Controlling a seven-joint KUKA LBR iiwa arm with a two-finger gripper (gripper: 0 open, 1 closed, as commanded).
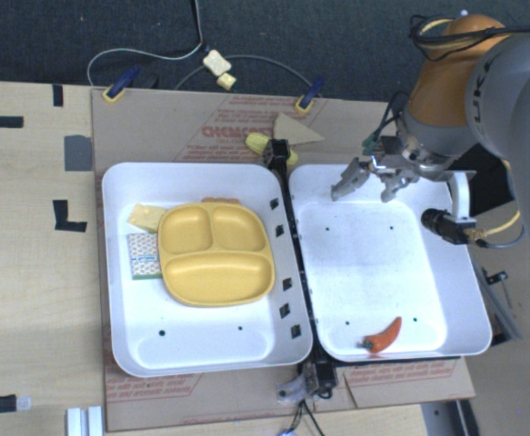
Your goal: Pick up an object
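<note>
The arm reaches in from the right, wrist angled down, with the gripper (371, 185) over the far edge of the right bin (446, 271), fingers spread and holding nothing. The red chili pepper (384, 335) lies at that bin's near edge (well apart).

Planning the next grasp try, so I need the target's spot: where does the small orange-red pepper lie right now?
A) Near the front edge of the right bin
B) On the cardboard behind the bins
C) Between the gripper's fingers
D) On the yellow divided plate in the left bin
A: the pepper lies on the floor of the right bin near its front edge, well apart from the gripper at the bin's far side.
</note>
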